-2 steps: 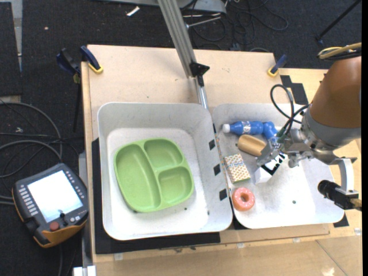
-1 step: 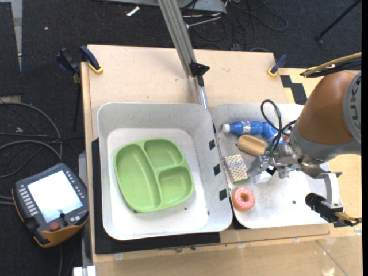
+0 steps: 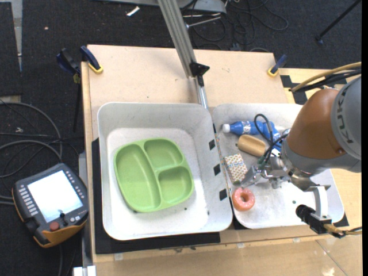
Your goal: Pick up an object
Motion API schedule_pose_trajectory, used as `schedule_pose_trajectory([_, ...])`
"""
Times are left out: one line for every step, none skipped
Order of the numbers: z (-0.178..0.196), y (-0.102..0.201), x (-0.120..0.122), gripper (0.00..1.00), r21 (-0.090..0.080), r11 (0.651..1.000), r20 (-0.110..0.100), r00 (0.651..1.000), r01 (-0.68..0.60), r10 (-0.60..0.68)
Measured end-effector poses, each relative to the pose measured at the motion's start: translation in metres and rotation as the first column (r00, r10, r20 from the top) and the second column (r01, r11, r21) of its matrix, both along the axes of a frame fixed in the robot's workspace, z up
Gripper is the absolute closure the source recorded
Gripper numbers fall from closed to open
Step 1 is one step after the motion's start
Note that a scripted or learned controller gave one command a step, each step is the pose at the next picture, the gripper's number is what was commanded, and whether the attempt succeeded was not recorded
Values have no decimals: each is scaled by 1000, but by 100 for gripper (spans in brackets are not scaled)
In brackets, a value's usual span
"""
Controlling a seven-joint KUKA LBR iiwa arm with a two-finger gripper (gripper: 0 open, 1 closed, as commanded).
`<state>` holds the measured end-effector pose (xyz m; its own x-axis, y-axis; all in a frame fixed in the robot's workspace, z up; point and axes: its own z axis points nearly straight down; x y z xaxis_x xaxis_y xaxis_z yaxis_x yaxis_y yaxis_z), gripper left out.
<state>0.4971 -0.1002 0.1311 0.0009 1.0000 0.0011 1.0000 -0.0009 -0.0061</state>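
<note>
We found the pink ring (image 3: 244,199) lying loose at the near edge of the right bin (image 3: 270,218), with nothing lifted yet.

Taking that ring as our landmark: the gripper (image 3: 260,172) hung just above and to its right, low over the bin floor, and we could not tell how it was set. A patterned packet (image 3: 236,166) lay just beyond the ring; farther back were a tan cylinder (image 3: 251,144) and a blue-and-white bottle (image 3: 244,126). Well to the ring's left, the green divided plate (image 3: 153,174) sat in the left bin (image 3: 109,125) on the tabletop (image 3: 144,73). We judged the pick not yet made: every object rested in a bin, so closing on one and raising it remained.
</note>
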Motion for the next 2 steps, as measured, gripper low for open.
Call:
schedule_pose_trajectory([13,0,2,100,-1,1000,6,1000,0,0])
schedule_pose_trajectory([57,2,-3,100,-2,1000,10,1000,-3,3])
